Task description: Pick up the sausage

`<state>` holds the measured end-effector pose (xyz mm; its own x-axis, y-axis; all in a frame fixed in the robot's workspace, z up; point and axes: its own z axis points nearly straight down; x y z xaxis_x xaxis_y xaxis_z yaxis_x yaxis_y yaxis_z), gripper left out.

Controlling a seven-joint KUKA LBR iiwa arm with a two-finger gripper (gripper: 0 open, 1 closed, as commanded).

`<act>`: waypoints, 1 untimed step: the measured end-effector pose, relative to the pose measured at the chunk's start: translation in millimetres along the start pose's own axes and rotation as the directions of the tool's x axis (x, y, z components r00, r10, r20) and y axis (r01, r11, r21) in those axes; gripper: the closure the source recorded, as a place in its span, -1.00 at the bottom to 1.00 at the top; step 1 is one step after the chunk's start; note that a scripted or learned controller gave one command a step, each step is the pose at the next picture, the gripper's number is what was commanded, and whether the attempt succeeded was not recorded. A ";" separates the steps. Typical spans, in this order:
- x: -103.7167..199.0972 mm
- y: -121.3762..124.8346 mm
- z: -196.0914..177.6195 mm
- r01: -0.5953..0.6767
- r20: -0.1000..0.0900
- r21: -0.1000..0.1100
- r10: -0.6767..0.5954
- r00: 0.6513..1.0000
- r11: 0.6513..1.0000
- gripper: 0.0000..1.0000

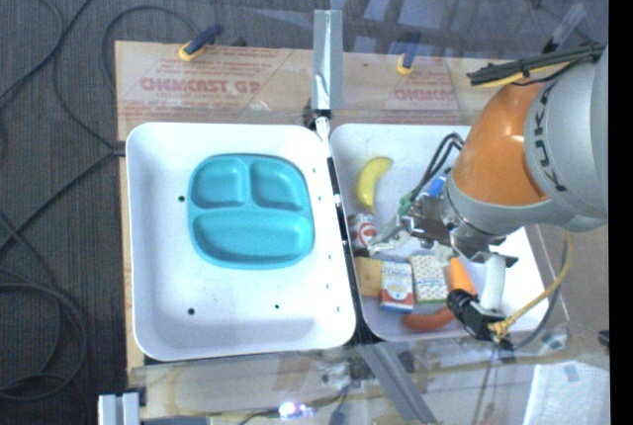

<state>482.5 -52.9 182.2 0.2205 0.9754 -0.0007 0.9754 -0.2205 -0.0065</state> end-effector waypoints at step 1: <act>52.6 -11.0 -3.3 -0.041 -0.001 -0.002 0.041 0.999 0.999 -1.00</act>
<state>483.4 0.8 185.5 0.2600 0.9656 -0.0002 0.9656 -0.2600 -0.0043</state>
